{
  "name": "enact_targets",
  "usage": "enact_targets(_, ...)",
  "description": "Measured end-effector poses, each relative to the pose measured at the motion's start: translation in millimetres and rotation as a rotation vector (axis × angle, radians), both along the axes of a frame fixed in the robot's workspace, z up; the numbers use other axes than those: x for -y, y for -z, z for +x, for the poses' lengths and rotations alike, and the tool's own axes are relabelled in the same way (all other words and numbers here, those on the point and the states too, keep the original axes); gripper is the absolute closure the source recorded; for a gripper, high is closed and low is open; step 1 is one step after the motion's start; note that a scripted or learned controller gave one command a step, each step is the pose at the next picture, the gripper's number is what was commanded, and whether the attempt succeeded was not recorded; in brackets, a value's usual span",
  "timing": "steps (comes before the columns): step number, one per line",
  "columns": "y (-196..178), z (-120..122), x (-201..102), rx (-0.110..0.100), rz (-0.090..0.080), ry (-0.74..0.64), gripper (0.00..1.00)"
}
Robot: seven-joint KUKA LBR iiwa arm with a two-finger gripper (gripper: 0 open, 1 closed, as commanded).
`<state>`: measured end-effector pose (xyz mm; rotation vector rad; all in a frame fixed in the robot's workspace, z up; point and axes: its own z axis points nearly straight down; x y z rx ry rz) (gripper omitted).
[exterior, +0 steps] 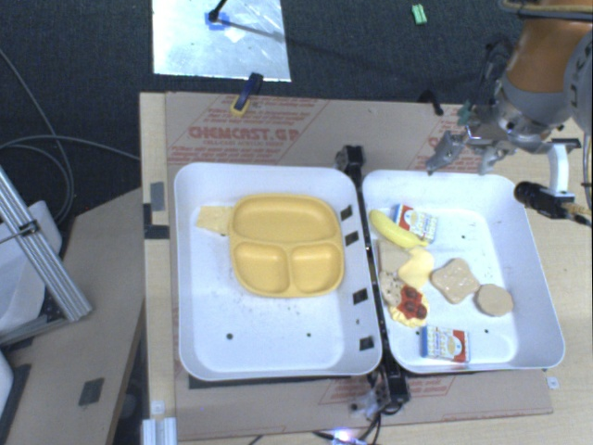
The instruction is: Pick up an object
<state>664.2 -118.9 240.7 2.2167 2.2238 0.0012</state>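
My gripper point(460, 158) hangs over the back rim of the right bin point(533, 248), its two fingers spread open with nothing between them. Below it in that bin lie a yellow banana point(397, 232), a small white carton point(413, 221) with red and blue print, a slice of toast point(454, 279), a round tan cookie point(494, 300), a pale yellow piece point(417, 269), a red-topped pizza piece point(409, 306) and a second small carton point(444, 343). All of them sit apart from the fingers.
The left bin point(190, 276) holds a yellow divided plate point(285, 245) and a pale cheese slice point(214, 218) at its left. A black divider clamp point(352, 158) sits between the bins. A black fixture point(542, 198) juts in at the right bin's far right corner.
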Motion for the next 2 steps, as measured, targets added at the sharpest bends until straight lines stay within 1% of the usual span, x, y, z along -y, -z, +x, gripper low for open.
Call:
enact_targets(1,140,-30,-27,0.009,0.000,0.000,0.00)
enact_targets(2,149,-7,-33,0.009,-0.006,-0.001,0.00)
